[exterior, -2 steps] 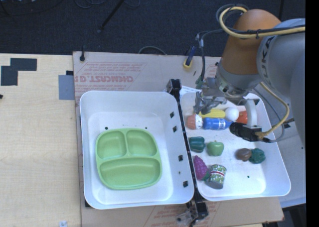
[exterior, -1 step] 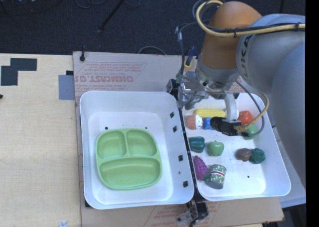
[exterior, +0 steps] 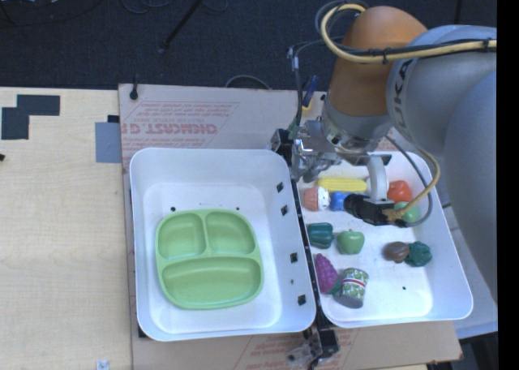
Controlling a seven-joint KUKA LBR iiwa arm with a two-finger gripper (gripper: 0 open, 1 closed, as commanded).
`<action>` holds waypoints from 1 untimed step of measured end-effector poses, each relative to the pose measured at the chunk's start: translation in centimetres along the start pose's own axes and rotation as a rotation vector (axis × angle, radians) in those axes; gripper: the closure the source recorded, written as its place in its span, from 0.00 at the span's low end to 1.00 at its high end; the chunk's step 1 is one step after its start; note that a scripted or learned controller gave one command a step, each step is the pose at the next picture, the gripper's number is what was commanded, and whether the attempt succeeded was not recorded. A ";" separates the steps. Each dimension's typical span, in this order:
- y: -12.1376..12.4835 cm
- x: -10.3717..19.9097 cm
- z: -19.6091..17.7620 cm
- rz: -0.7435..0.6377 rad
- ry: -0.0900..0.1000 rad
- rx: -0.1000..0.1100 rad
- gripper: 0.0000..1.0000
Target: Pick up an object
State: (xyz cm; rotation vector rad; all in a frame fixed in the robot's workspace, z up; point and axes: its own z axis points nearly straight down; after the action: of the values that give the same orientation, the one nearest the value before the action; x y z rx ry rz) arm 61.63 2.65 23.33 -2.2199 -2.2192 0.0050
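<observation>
My gripper [exterior: 308, 164] hangs over the back left corner of the right bin [exterior: 442, 299], close to the wall shared with the left bin. Just below it lie an orange toy [exterior: 310, 198], a small white and blue piece [exterior: 324, 196] and a yellow toy [exterior: 345, 185]. Nothing can be seen held in the gripper. Further forward sit a dark green pepper [exterior: 319, 235], a green apple [exterior: 350, 241], purple grapes [exterior: 325, 273] and a small printed can [exterior: 351, 287].
A light green divided plate [exterior: 209, 259] lies in the left bin [exterior: 150, 190]. On the right bin's right side are a red-orange toy [exterior: 399, 191], a lime-green ball [exterior: 413, 214], a brown piece [exterior: 396, 251] and a dark green lump [exterior: 419, 254].
</observation>
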 end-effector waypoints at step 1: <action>0.0 0.4 1.7 -0.002 0.000 0.001 1.00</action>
State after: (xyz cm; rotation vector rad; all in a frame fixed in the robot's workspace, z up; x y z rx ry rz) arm 61.67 3.08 21.67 -2.2178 -2.2205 0.0063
